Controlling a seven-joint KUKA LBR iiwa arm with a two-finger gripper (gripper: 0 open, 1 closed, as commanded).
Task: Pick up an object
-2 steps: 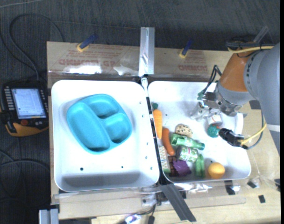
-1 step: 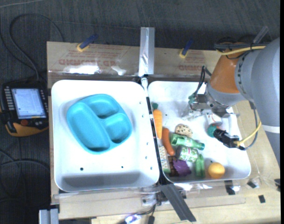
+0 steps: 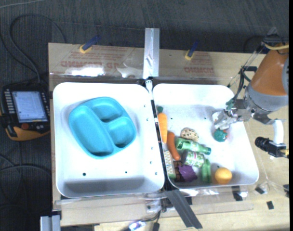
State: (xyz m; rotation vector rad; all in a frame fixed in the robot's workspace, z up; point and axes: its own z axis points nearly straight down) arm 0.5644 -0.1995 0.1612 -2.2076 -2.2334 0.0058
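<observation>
Gripper (image 3: pixel 224 120) is hanging over the right bin (image 3: pixel 194 94), near its right edge; cannot tell the finger state. A teal ball (image 3: pixel 219 135) is lying just below it, too round to show a long axis. Carrot (image 3: pixel 163 124) is lying along the bin's left wall, long axis running top to bottom. No writing is reading clearly.

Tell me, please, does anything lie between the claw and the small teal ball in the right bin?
Nothing visible does. The claw hangs just above the teal ball, with bare floor of the right bin around it. The nearest item, the green bottle, lies off to the side.
</observation>
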